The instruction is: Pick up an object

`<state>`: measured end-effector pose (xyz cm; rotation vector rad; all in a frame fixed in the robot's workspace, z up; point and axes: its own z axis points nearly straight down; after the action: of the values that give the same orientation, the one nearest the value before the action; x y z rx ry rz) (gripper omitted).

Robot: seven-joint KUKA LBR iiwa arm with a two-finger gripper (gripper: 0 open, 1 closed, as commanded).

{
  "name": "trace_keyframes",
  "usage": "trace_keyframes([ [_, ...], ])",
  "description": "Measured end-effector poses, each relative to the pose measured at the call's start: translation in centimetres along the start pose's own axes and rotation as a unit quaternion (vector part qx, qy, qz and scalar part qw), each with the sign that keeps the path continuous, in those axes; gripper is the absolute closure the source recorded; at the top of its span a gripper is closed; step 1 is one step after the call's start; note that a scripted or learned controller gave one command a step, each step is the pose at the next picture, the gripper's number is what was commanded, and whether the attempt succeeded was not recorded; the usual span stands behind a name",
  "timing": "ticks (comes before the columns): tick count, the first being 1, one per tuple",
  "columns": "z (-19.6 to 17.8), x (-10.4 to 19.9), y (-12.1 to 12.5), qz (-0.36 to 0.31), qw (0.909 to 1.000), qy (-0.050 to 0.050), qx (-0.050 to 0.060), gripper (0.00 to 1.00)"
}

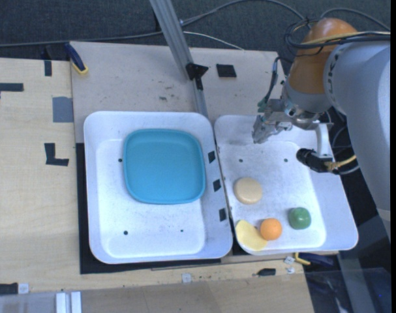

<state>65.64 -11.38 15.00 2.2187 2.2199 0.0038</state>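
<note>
Two white bins (93, 175) on scuffed tan bench (132, 77); dark floor (87, 12) behind; end effector (266, 130) state unclear.

Arm (354, 70) cut off at right edge; gripper (266, 130) fingers too blurred to read. Yellow piece (248, 236) part-hidden under orange ball (271, 229).

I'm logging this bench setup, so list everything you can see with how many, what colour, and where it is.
bins: 2, white, side by side on the bench
plate: 1, light blue, in the left bin
round beige piece: 1, beige, middle of the right bin
orange ball: 1, orange, near edge of the right bin
yellow piece: 1, pale yellow, beside the orange ball
green ball: 1, green, right of the orange ball
arm: 1, grey with orange band, right side
end effector: 1, grey, over the far part of the right bin
</note>
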Motion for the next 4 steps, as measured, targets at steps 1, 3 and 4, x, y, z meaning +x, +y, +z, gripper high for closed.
trace_keyframes([
  [1,-4.5,0.7,-0.2,0.000,1.0000,0.000,0.000,1.00],
  [3,-7.7,6.8,-1.3,-0.002,1.0000,0.001,0.002,1.00],
  [4,-8.0,11.8,-1.7,-0.002,1.0000,0.001,0.002,1.00],
])
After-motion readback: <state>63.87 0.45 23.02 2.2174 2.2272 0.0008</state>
